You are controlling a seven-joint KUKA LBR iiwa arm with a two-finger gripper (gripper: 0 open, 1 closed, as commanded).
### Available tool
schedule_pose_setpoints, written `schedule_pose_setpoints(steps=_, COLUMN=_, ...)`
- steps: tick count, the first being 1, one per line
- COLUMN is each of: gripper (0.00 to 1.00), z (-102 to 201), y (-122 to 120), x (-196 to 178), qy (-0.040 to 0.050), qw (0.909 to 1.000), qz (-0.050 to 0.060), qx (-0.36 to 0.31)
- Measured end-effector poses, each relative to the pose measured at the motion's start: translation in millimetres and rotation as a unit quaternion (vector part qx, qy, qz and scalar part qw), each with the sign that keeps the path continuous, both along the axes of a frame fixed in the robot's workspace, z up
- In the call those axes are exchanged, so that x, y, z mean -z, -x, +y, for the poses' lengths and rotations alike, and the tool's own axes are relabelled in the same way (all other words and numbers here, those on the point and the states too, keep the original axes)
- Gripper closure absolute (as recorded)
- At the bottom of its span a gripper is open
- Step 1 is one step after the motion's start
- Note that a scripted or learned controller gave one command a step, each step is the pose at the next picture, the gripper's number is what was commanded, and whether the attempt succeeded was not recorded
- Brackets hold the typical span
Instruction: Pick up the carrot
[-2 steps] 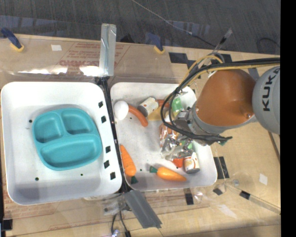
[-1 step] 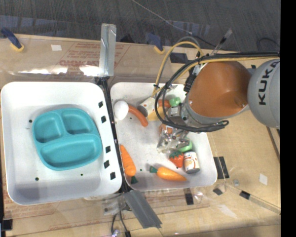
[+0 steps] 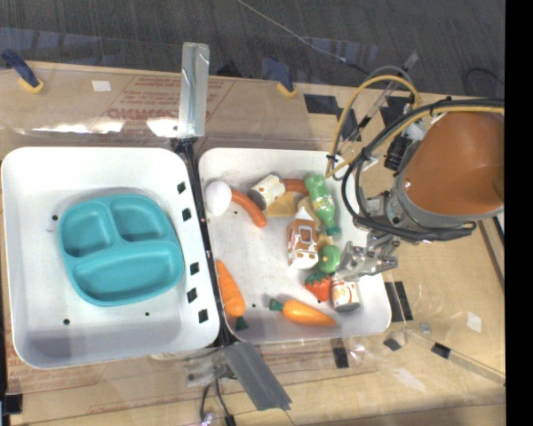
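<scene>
Light is even and moderately bright, falling from above, so the two white bins read clean, with soft grey shading along the near inner wall of the left bin. Glare streaks the clear plastic sheet taped over the cardboard at the far side of the counter, and a pale sheen lies on the teal divided plate. Focus is slightly soft overall, small toys blur at their outlines, and the dark floor beyond looks grainy.
</scene>
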State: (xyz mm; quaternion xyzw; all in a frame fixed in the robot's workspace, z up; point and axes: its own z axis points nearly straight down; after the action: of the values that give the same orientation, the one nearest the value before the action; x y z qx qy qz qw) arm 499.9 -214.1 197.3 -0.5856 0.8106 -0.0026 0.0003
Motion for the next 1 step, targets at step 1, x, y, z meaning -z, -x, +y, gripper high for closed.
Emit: schedule_pose_setpoints(steps=1, gripper=1.0, z=23.2, y=-40.5, x=2.6, qy=-0.0026, qw=0.9995, qz=0.001, qx=-0.033)
